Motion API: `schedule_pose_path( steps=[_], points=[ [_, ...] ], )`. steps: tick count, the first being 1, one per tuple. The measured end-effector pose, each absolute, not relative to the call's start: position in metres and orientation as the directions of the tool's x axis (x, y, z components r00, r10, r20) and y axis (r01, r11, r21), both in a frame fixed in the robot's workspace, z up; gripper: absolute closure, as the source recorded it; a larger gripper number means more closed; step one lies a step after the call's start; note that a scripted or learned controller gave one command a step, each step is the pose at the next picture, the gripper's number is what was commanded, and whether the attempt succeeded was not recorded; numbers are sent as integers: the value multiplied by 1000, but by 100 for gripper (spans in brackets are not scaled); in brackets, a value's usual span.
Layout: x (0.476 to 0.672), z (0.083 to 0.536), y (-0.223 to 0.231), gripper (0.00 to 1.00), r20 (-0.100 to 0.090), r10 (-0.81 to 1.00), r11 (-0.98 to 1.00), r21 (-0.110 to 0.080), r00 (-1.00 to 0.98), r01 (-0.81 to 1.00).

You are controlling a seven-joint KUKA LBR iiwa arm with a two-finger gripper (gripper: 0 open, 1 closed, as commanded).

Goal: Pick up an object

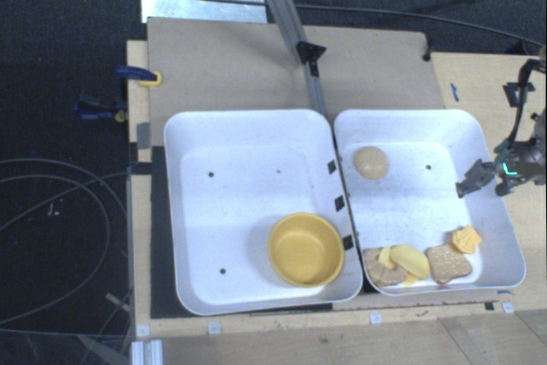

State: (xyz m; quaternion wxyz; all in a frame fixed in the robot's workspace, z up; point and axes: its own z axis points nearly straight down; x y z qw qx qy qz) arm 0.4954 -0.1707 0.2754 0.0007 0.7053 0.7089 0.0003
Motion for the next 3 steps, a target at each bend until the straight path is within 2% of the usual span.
schedule_pose_path(
  steps=[1, 3],
  points=[
    [496, 276, -171, 0, -1, 1000, 5, 2, -5, 1000],
    [484, 168, -173, 0, 2, 1000, 1, -4, -1, 1000]
  ],
)
